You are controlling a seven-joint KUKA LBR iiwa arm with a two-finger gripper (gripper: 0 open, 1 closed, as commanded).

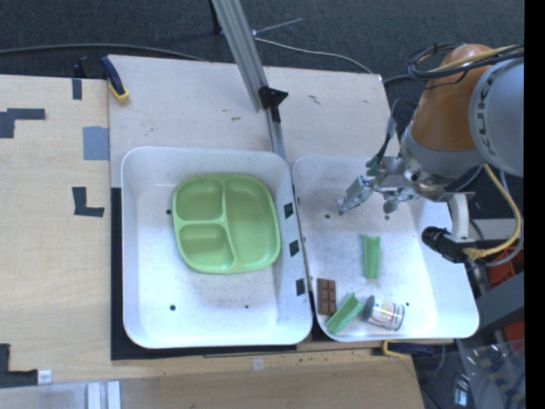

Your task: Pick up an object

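I saw the gripper (pixel 368 196), fingers spread and empty, poised over the right bin (pixel 443 313), with the green stick (pixel 371 256) just below it, long axis running near-to-far.

arm: reaching in from right (orange band up) | gripper (pixel 368 196): low, fingers spread, holding nothing

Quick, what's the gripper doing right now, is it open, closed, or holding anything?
Gripper: open, holding nothing, over the right bin, apart from the green pieces lying nearer the bin's front.
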